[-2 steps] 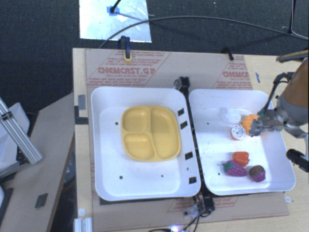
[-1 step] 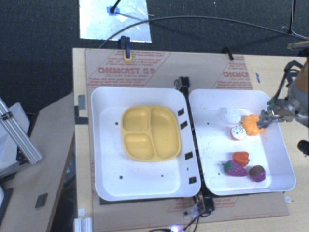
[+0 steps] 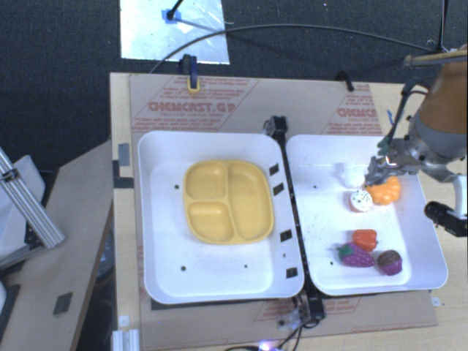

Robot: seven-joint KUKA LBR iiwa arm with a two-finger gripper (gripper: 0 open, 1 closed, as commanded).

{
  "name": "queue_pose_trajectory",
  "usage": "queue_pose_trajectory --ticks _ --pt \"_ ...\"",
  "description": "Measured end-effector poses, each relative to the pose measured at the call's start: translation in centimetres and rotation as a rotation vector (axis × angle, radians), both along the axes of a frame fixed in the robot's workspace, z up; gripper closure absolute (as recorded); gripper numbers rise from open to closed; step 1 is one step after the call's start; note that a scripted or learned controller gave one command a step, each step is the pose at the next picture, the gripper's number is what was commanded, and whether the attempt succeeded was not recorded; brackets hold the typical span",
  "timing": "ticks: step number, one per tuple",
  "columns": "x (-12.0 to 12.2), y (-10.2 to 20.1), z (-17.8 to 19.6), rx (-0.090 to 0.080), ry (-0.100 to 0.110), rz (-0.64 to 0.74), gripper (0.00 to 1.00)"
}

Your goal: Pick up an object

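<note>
1. Gripper [image 3: 382,168] state first: the metal end of the tool is a small, cluttered shape from this angle, and whether it is spread or closed cannot be told. Nothing can be seen held in it.
2. It sits low over the upper right part of the right shallow white bin [image 3: 322,210], at the end of the grey arm with the orange band [image 3: 446,112], which comes in from the right.
3. Just below the gripper, touching or nearly touching its tip, lies a rounded orange toy fruit [image 3: 388,191].
4. Beside that fruit on its left is a small round white piece with coloured specks [image 3: 360,200]. A plain small white lump [image 3: 352,173] lies just above it, to the left of the gripper.
5. Lower in the same bin lie three more toys close together: a red-orange pepper-like piece [image 3: 365,238], a purple bunch of toy grapes [image 3: 355,256] just below it, and a dark purple rounded piece [image 3: 390,262] to the right of the grapes.
6. In the left shallow white bin [image 3: 157,196] a pale yellow plastic plate with three compartments [image 3: 227,199] lies flat near the middle.
7. Both bins rest side by side on a printed brown cardboard sheet [image 3: 219,101], with a blue clamp [image 3: 191,72] at its far edge.
</note>
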State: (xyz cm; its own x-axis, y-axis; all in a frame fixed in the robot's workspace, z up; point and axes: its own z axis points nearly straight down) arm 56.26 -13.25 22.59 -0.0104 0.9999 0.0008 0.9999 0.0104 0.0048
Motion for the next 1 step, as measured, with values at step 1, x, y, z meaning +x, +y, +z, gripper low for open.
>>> queue_pose_trajectory --ticks 1 --pt "1.77 4.69 -0.75 0.000 0.001 -0.001 1.00"
